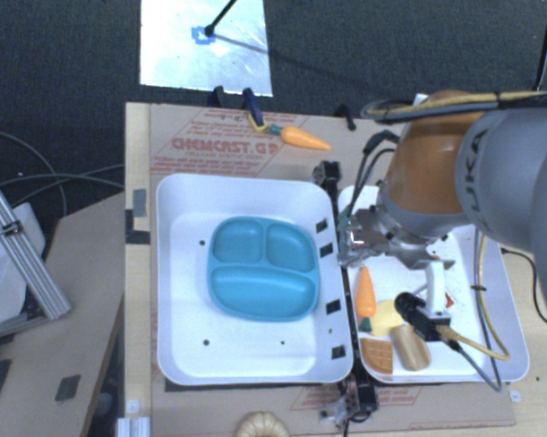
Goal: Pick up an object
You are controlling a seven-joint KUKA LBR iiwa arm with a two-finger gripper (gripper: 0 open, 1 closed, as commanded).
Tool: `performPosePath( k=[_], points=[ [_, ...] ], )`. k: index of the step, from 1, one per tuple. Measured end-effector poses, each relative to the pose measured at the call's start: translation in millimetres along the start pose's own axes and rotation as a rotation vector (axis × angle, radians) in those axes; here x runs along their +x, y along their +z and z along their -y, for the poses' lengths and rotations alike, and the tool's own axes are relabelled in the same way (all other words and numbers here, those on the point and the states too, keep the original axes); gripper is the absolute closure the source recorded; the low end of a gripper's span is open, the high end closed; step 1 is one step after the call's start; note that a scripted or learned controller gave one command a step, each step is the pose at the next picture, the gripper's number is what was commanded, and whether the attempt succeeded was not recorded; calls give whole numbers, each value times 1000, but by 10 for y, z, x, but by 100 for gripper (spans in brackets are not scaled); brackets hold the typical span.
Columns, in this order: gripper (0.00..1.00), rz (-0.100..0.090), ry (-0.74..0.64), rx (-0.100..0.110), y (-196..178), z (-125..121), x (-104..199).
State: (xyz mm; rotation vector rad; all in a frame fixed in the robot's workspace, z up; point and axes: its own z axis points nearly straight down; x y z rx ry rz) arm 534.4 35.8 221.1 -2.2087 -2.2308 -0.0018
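In the right bin [513, 349] an orange carrot [366, 292] lies near the left wall. A pale yellow piece [387, 313] sits just beside it. Toward the front are a tan bread roll [411, 349] and a waffle-patterned cracker [377, 356]. My gripper [360, 247] hangs over the left part of this bin, just behind the carrot, mostly hidden under the grey and orange wrist. I see nothing held in it.
The left bin [178, 255] holds a blue divided plate [263, 266]. Behind the bins, a second carrot [301, 138] and a blue clip [252, 105] lie on the cardboard. A pale ring-shaped pastry [264, 430] rests at the front edge.
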Motion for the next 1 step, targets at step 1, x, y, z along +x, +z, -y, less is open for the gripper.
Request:
performPosePath(
  k=[1],
  points=[
    [100, 1, 1, 1, 20, 144, 381]
  ],
)
